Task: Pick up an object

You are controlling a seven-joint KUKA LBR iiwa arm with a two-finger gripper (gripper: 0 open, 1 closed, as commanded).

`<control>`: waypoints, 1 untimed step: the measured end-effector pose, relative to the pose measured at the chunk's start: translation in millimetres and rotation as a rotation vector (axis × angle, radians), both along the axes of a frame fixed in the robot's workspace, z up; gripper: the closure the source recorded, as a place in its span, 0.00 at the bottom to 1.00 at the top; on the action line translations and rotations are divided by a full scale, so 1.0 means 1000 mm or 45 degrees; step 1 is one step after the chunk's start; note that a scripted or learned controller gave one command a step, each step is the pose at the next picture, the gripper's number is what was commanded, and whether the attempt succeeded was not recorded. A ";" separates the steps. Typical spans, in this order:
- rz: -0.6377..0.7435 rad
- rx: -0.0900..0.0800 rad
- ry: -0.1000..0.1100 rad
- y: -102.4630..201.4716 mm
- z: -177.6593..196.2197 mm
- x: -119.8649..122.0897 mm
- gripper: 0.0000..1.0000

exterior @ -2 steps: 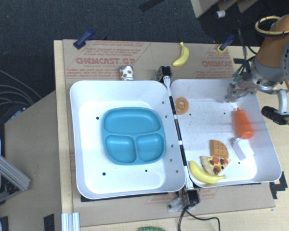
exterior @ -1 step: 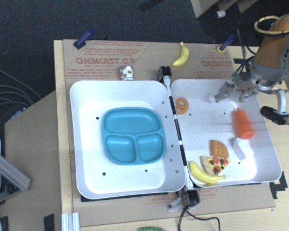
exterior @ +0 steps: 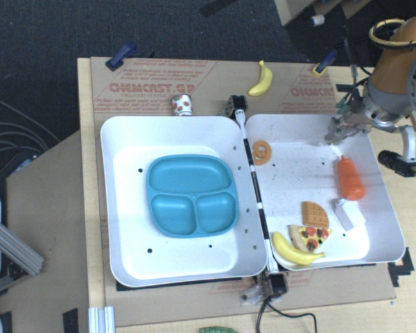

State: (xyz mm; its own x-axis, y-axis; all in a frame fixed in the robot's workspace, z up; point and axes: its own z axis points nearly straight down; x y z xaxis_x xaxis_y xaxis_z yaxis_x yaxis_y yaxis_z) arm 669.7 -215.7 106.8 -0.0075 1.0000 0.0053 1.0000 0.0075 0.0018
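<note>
While the hand [exterior: 340,132] hovers over the far edge of the right bin [exterior: 291,134], whether it is open or closed cannot be told, and nothing shows in its grip. The nearest target is the orange bottle [exterior: 349,178], lying just below it in that bin. A good approach would drop straight down, span the narrow body crosswise, then close. It looks smooth, rounded and tapered, so it may roll.
</note>
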 end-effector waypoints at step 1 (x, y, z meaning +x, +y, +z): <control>0.000 0.000 0.001 0.000 0.000 0.000 0.00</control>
State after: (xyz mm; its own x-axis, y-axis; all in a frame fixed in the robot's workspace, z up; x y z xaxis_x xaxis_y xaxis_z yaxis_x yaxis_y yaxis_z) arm 669.6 -215.6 106.6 -0.0078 1.0000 0.0053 1.0000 0.0078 0.0012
